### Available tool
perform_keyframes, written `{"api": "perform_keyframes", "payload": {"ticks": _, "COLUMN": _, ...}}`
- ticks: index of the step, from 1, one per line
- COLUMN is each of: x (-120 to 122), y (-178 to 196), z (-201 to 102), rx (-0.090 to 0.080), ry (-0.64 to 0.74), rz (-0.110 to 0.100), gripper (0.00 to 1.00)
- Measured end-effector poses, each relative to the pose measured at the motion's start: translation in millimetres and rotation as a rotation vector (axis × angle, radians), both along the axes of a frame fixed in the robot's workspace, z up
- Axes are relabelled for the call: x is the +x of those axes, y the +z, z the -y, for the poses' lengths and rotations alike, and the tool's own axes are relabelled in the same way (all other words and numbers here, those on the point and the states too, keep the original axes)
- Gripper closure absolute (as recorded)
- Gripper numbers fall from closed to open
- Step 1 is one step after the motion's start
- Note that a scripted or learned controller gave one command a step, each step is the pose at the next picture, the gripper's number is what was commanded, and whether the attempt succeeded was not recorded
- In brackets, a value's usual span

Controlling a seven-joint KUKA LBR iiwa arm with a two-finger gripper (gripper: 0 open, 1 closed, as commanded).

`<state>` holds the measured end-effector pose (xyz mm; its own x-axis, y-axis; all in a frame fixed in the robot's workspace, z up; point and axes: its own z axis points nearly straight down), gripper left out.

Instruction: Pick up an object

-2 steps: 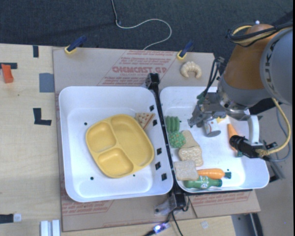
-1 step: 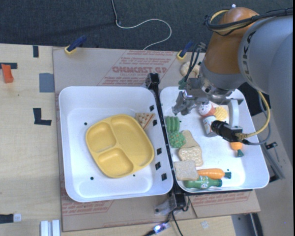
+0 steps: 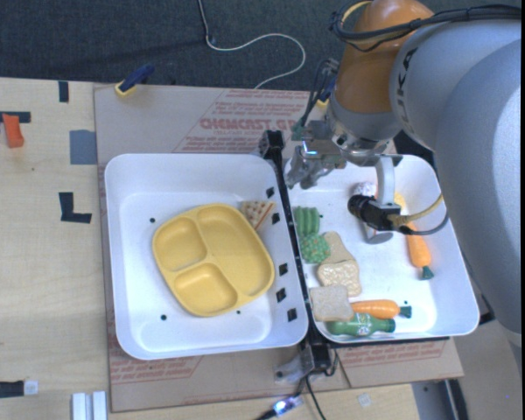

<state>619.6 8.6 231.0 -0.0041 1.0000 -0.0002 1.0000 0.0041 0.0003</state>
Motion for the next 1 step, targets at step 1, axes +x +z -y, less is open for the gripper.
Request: {"api": "perform_keyframes", "payload": {"ticks": 1, "x": 22.5, "y": -10.4, "z": -45.7, "rx": 0.001, "ry": 0.001, "rz": -0.001, "gripper": 1.0}}
